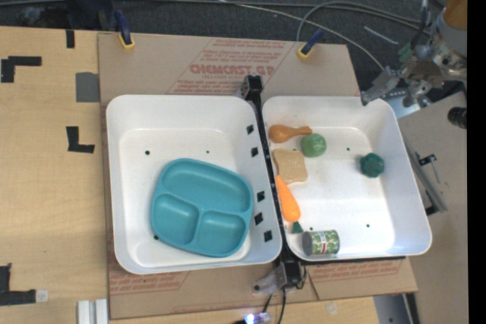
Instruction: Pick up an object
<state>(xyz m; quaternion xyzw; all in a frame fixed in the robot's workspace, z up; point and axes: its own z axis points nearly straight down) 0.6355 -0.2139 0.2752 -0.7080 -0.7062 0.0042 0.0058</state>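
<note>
The right bin [402,186] holds several objects: a tan drumstick-shaped piece [287,133], a light green ball [313,145], a beige slice of bread [291,165], an orange carrot [287,198], a dark green lump [371,164] and a small can [322,242] lying on its side at the front. My gripper [414,83] hangs at the far right of the camera view, above and beyond the right bin's far right corner, well apart from every object. Nothing shows between its fingers.
The left bin [125,163] contains a teal compartment tray [201,206]. Both bins rest on a cardboard sheet [228,64] fixed with clamps. Cables run across the dark floor behind, and one curves toward the arm.
</note>
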